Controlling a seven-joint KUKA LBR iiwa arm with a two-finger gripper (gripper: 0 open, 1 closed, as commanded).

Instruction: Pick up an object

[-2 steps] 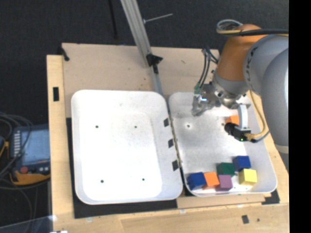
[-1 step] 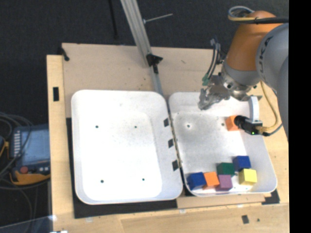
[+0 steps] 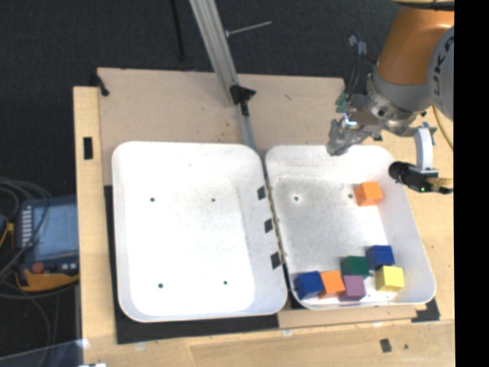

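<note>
The right bin [image 3: 321, 228] holds several small blocks. An orange block [image 3: 368, 193] lies alone near the bin's far right side. Along the near edge sit a blue block [image 3: 309, 283], an orange block [image 3: 332, 282], a purple block [image 3: 353, 287], a green block [image 3: 354, 266], a second blue block [image 3: 380, 255] and a yellow block [image 3: 390, 277]. My gripper [image 3: 340, 141] hangs over the far rim of the right bin, up and left of the lone orange block. Nothing shows between its fingertips.
The left bin [image 3: 191, 228] lies beside the right one. A slanted metal pole [image 3: 221, 60] rises from between the bins at the back. A black fitting [image 3: 412, 176] sticks out by the right bin's far right corner.
</note>
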